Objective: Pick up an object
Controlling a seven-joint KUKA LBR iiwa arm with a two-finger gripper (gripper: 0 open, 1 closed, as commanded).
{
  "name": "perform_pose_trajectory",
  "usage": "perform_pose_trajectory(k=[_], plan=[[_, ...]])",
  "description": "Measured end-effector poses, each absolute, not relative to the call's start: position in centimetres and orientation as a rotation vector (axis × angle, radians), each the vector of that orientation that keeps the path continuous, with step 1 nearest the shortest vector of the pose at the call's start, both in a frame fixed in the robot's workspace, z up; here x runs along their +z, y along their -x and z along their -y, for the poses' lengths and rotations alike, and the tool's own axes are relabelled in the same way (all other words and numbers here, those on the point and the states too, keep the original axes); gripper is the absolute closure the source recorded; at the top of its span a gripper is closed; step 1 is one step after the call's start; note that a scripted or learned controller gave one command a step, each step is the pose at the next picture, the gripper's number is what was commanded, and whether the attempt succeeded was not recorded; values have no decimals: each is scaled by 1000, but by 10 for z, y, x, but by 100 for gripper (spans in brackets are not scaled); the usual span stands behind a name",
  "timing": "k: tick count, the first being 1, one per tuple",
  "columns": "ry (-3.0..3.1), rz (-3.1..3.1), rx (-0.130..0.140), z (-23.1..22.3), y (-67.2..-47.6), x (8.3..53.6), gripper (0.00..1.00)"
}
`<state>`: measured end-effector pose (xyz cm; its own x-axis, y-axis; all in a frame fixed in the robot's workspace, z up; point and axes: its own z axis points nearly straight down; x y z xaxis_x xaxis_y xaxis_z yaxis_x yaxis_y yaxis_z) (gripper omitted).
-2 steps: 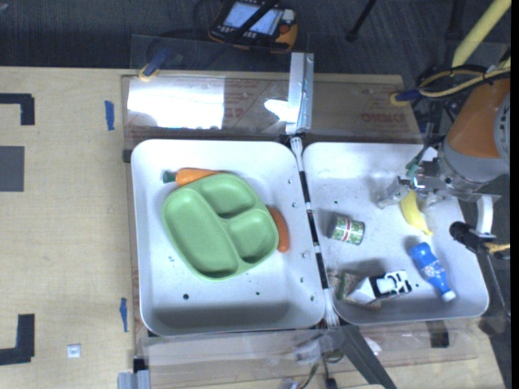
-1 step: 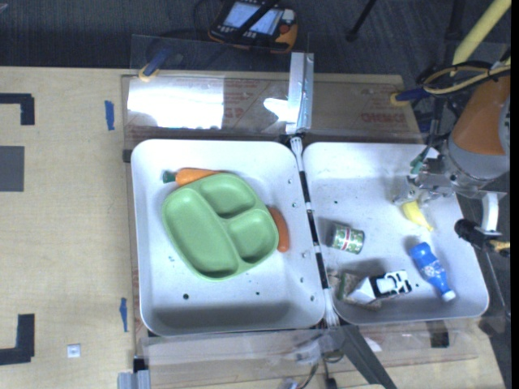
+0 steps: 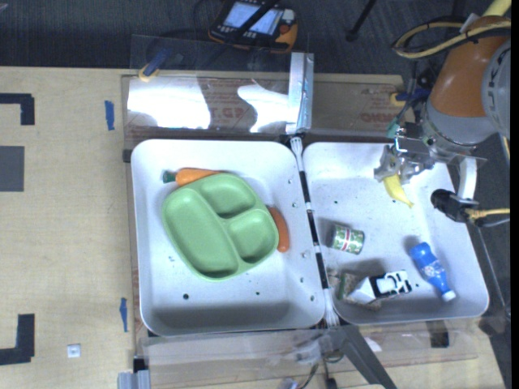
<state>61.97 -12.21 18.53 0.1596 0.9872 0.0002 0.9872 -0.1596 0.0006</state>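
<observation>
Banana [image 3: 396,189] hangs just under my gripper [image 3: 395,167], apparently raised off the bin [image 3: 357,164]; whether my grip truly holds it, I cannot tell.

One fixed camera, above bench [image 3: 65,217], slanting down, both bins [image 3: 154,298] visible

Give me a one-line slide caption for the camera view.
Gripper over a yellow banana in the right bin, near a can and blue bottle.

Smooth matt-green plastic divided tray [image 3: 220,225] in glossy white plastic bin [image 3: 154,241]; pale wood-grain worktop [image 3: 61,217]; shiny small metal can [image 3: 347,238].
</observation>
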Motion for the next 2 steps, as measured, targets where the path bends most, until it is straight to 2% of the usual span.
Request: perform_pose_trajectory(k=[1, 2], plan=[[-2420, -2004, -1, 158, -618, 170, 100], [-2630, -1713, 1, 155, -643, 212, 100]])
